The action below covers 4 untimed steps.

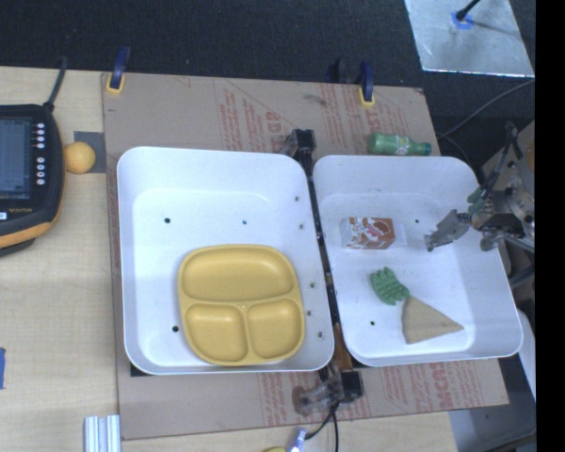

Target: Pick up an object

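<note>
My gripper (466,226) hangs over the right bin's (490,347) right side, fingers spread, clasping nothing.

Left of it lie a brown-and-white packet (369,233), a green toy (389,285) and a tan wedge (428,322); a yellow divided plate (241,302) sits in the left bin (198,182).

arm: enters from right, low at edge | gripper (461,226): pointing left, jaws spread apart, nothing between
</note>
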Motion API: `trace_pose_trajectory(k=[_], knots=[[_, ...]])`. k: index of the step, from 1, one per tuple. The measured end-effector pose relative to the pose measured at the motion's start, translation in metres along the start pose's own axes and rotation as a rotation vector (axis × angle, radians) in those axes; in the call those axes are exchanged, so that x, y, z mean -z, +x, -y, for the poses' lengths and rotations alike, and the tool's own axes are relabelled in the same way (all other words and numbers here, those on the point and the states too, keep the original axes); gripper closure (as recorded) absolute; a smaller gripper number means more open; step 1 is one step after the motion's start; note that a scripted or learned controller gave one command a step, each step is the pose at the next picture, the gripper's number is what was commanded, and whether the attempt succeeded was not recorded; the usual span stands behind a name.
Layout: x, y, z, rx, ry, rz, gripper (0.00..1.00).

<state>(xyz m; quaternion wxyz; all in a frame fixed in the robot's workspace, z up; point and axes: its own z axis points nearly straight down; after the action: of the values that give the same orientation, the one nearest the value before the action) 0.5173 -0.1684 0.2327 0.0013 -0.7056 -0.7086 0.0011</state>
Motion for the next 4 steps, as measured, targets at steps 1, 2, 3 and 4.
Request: trace_pose_trajectory(k=[1,2,3,4], knots=[[-0.073,0.07,-0.032,0.003,0.002,0.001,0.0],[-0.142,0.059,-0.021,0.001,0.002,0.001,0.0],[-0.141,0.075,-0.045,0.002,0.0,0.001,0.0],[-0.14,0.059,-0.113,-0.001,-0.002,0.0,0.0]])
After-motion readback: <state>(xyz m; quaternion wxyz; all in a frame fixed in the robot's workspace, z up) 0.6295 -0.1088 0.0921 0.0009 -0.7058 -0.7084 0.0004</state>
